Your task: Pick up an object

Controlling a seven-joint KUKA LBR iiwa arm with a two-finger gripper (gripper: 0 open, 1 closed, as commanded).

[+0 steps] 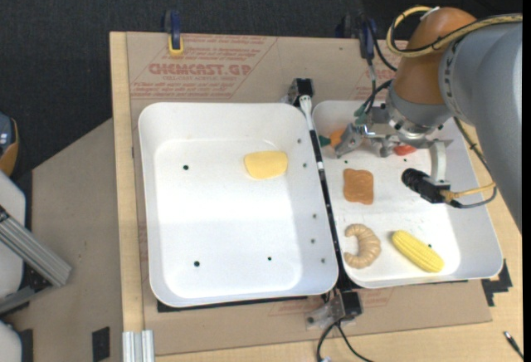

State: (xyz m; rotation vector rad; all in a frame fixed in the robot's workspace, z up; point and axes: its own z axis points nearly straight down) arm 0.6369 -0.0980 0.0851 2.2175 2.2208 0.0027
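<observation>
The grey arm [489, 70] comes in from the right side of the view, its thick link crossing the upper right corner before it bends down at the orange band [431, 41] above the wrist. Below that band the wrist points straight down, and the hand [377, 140] hangs low at its end, with metal parts spread out to both sides. A black cable [427, 186] loops off the wrist's near side.

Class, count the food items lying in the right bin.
3 plainly: a brown patty in the middle, a croissant at the front left, corn at the front. Orange bits under the claw may be more.
</observation>
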